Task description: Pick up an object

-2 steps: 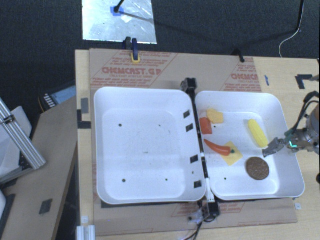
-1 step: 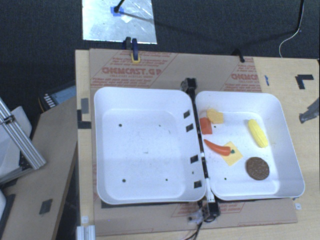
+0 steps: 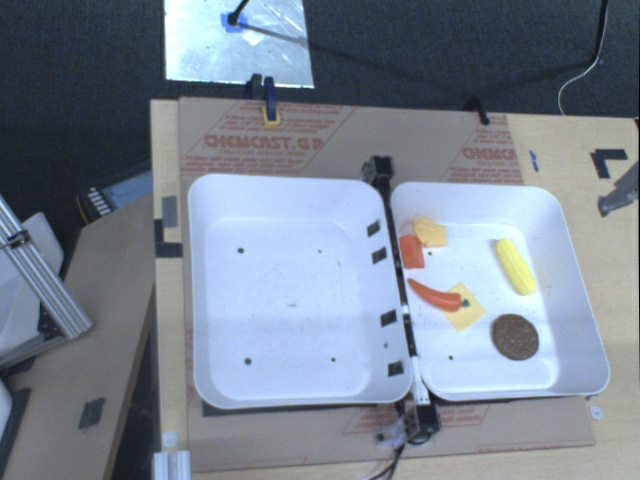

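Here the corn cob [image 3: 515,266] lies lengthwise from upper left to lower right in the right bin [image 3: 575,268], while the gripper [image 3: 620,196] sits at the frame's right edge, its jaw state impossible to tell.

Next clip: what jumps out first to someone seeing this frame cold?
The bright toy food clustered in the right bin: a yellow corn cob toward its right, a red chili pepper lying on a yellow slice near the divider, and a brown round cookie toward the front. Next, the shiny foil sheet on the dark floor beyond the bench.
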`<state>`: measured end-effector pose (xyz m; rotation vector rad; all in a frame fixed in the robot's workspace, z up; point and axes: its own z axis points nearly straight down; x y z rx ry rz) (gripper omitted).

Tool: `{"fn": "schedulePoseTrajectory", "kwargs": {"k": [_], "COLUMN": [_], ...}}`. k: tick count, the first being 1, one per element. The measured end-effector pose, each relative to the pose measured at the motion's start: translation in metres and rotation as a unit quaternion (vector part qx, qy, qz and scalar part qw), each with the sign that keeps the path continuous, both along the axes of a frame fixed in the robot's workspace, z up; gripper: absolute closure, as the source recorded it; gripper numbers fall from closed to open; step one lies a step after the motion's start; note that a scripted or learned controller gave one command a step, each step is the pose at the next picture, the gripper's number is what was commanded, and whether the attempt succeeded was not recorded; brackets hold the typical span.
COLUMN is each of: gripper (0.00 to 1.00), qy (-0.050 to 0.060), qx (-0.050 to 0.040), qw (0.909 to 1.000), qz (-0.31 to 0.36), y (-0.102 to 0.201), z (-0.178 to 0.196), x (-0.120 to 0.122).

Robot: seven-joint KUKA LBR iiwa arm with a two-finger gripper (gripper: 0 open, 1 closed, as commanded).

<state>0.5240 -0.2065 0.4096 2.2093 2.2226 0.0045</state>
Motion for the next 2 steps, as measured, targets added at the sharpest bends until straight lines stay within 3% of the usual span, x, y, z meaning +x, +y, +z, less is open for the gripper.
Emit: {"fn": "schedulePoseTrajectory", "kwargs": {"k": [1,2], "gripper": [0.00,0.00], "qy": [-0.002,0.000], "qx": [-0.0006,0.0002], "qw": [1.0000,1.0000], "qz": [0.000,-0.001], "y": [0.000,0.000], "z": [0.078,0.129], "x": [0.015,-0.008]}}
